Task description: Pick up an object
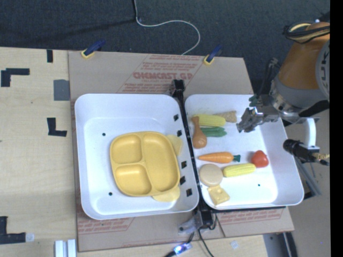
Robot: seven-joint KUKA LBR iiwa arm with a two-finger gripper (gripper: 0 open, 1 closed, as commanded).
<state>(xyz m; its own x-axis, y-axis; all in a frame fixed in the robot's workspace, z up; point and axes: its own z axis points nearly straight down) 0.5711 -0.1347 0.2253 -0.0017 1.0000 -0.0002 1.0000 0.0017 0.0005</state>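
Dark carpet [64, 9] beyond cardboard-topped bench [123, 71]

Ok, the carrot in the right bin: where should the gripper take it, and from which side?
Probably across the carrot's thick orange middle, coming straight down from above. It lies flat, running left to right, so the fingers would close across its narrow width. There is bare bin floor above and below it; the round cream piece sits close below its left end.

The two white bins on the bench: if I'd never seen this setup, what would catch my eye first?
Probably the big yellow divided plate filling the left bin. Next, the colourful toy food in the right bin: a corn cob, an orange carrot and a red tomato. Then the grey and orange arm at the right, its gripper hovering over the right bin's far side.
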